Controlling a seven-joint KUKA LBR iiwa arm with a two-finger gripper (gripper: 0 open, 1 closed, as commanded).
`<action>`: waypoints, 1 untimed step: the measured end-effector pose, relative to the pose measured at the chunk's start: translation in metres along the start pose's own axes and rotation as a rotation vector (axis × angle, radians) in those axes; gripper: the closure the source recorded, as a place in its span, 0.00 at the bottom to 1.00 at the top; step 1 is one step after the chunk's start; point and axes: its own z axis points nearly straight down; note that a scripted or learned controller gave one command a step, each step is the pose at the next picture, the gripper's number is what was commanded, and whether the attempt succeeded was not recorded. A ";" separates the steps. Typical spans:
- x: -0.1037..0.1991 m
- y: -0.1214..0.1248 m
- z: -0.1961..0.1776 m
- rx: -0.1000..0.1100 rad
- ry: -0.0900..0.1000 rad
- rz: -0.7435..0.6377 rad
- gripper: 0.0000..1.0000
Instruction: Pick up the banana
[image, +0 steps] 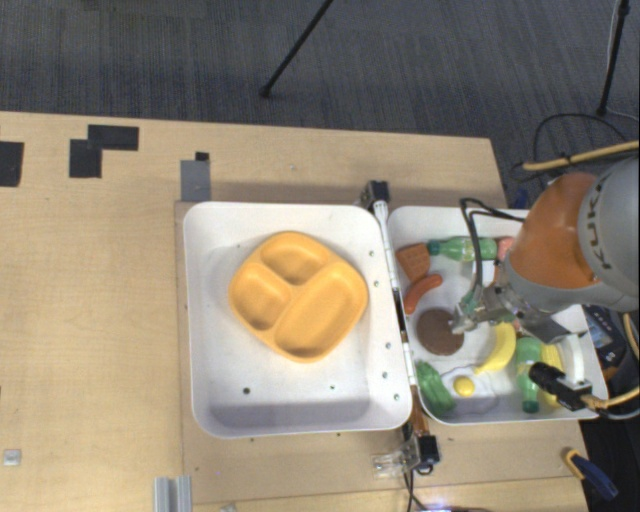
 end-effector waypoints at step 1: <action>0.021 -0.040 -0.074 0.016 0.003 0.124 1.00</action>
